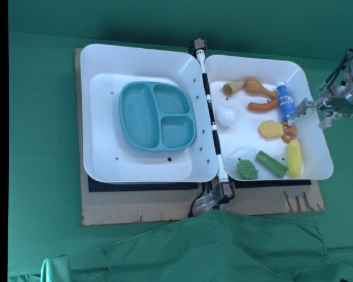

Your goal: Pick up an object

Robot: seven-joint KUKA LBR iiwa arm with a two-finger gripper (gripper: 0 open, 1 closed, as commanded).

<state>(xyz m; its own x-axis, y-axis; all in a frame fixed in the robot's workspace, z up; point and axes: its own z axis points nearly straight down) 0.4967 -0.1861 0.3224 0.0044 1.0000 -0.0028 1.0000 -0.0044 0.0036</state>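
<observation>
We see the hand (315, 114) with fingers apart and holding nothing over the right bin's (317, 163) far edge, just beside the blue bottle (286, 101) and pretzel (289, 133), and we judge a closing grasp could catch the rim or nudge the crowded toys.

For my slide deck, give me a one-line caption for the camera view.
Gripper hovering at the right bin of toy food, beside the blue bottle.

Glossy white plastic bins (106, 69), matt cloth (235, 245)
</observation>
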